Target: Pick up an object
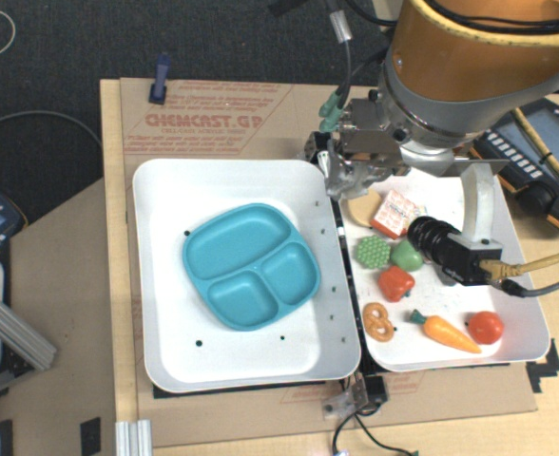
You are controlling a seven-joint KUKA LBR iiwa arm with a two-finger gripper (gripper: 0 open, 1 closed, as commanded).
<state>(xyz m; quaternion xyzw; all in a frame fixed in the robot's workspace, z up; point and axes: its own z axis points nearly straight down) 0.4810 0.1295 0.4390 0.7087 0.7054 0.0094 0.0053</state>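
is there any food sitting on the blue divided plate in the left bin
No. The blue divided plate lies bare in the left bin; the carrot, pretzel and tomato lie in the right bin.

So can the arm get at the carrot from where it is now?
Probably yes. The carrot lies in the open at the near side of the right bin, with only a tomato close beside it. The arm hangs over the bin's far end.

Arm point(470, 55): broad glossy orange band over grey ring, pale grey flange below. Metal wrist block with green connector, black cables. Black cylindrical module, tan cable attached.
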